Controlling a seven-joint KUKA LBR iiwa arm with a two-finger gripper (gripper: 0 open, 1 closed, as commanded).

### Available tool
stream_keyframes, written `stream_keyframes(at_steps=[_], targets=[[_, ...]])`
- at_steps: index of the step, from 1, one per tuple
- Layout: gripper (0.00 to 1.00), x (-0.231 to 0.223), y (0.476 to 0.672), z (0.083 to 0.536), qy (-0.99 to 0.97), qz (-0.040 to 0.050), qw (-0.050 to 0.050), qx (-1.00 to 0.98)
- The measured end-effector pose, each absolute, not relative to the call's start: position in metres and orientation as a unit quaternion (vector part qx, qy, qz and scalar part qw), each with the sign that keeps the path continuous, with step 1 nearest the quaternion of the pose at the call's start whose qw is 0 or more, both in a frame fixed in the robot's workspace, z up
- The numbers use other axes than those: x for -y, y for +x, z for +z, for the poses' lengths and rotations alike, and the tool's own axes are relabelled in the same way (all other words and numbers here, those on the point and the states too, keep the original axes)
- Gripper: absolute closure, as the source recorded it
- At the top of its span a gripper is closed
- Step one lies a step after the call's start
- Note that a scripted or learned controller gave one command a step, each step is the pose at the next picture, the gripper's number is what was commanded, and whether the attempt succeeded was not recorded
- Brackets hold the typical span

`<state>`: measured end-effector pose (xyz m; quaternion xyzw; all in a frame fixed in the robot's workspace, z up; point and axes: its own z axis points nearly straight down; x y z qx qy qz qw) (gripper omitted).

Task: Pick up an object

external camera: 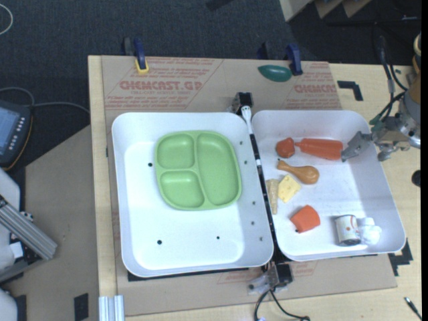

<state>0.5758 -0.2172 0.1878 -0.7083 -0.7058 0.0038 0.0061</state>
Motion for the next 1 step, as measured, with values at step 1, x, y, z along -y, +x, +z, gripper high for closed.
stream_keyframes(at_steps=[1], targets=[[0.00,0.2166,0.5794,0.1965,-0.707,-0.0001,0.000,0.707]])
